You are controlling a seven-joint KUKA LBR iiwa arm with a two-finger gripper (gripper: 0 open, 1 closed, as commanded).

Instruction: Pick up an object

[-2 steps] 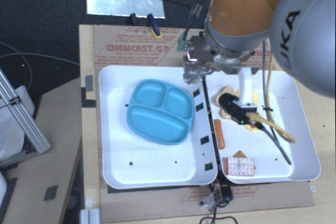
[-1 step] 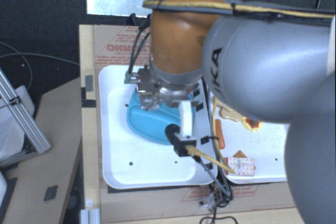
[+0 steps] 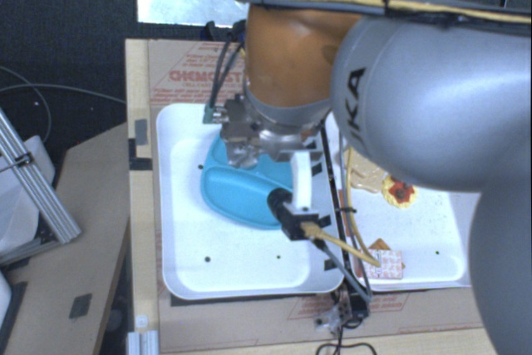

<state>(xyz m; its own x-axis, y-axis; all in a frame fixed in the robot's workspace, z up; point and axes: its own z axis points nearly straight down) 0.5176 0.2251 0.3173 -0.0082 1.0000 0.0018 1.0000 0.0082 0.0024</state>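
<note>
A light blue, flat rounded object [image 3: 241, 194] lies in the left white bin [image 3: 187, 262], near its middle. My gripper [image 3: 239, 155] hangs right over the blue object's upper part, low in the bin, and the wrist hides the fingertips. In the right bin [image 3: 440, 266] lie a yellow and red object [image 3: 398, 192] and a small orange and patterned object [image 3: 385, 260] near the front edge.
The big grey arm and its orange band cover most of the right bin and the back of the left bin. Brown cardboard [image 3: 179, 71] lies under both bins. A metal frame [image 3: 33, 195] stands off the bench at the left.
</note>
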